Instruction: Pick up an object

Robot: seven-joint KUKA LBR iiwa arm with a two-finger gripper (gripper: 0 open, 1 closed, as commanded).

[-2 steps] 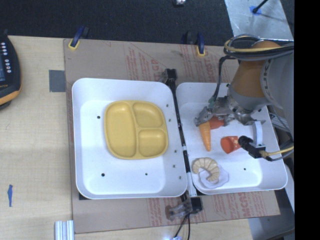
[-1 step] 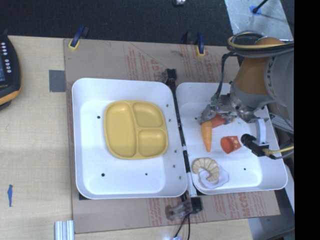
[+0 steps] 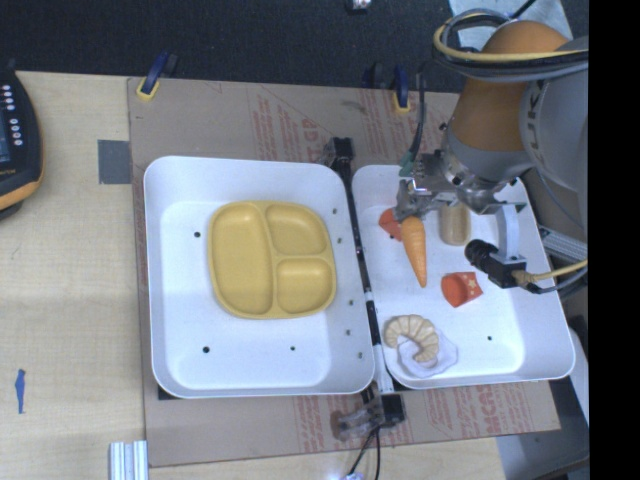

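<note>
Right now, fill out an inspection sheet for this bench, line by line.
Surface: brown board on a wooden bench, with two white bins, the left bin and the right bin, side by side.
Job's things: in the right bin a carrot, a red piece, a beige croissant-like piece and a tan cylinder.
Clutter: yellow divided tray in the left bin.
Grippers: gripper low over the carrot's top end; whether it grips anything cannot be told.
Cables: black loops around the arm; a cable at the front edge.
Surroundings: blue clamps on the board's far edge; a handheld controller at left.
</note>
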